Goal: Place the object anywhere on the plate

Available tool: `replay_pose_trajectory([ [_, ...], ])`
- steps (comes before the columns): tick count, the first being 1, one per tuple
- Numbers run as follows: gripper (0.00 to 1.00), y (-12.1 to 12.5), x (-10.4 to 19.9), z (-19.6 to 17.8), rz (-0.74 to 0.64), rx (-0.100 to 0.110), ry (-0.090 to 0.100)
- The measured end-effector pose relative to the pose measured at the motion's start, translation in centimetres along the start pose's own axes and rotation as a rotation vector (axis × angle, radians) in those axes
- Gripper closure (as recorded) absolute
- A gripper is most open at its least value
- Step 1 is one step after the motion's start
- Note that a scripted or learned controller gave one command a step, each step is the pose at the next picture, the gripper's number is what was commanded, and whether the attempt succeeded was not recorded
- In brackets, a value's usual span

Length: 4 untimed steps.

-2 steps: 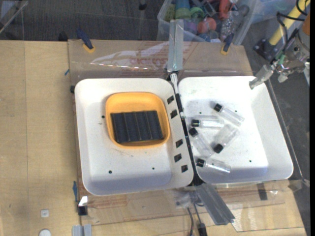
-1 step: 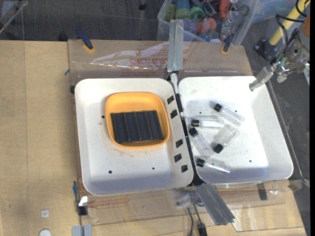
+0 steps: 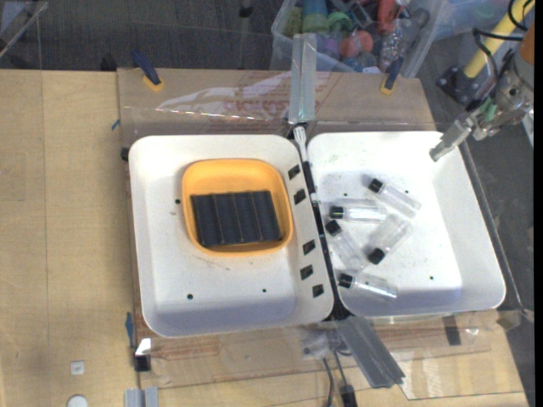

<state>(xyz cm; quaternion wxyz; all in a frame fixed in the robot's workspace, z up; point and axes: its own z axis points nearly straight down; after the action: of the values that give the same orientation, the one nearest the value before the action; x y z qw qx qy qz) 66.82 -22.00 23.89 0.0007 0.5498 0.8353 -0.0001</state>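
Note:
An orange plate (image 3: 233,170) sits in the left bin (image 3: 157,253). A black ribbed slab (image 3: 236,217) lies flat on the plate and covers most of its middle. In the right bin (image 3: 462,253) several clear vials with black caps lie scattered: one (image 3: 390,192) near the middle, one (image 3: 352,214) by the divider, one (image 3: 366,285) at the front. My gripper (image 3: 441,149) hangs over the far right corner of the right bin, above the bin floor and well away from the vials and the plate. I see nothing held in it.
A ridge with black clips (image 3: 304,219) divides the two bins. A clear tub of colourful toys (image 3: 365,11) stands behind the bench. Cables and the arm's body (image 3: 501,83) crowd the upper right. Bare wooden bench (image 3: 59,227) stretches to the left.

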Motion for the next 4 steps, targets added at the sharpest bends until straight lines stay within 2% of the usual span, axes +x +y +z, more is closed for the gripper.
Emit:
replay_pose_trajectory([
  [1,0.00,-0.07,-0.14,-0.45,-0.325,-0.002,-0.001],
  [4,0.00,-0.80,0.62,-1.25,-0.541,-0.002,-0.001],
])
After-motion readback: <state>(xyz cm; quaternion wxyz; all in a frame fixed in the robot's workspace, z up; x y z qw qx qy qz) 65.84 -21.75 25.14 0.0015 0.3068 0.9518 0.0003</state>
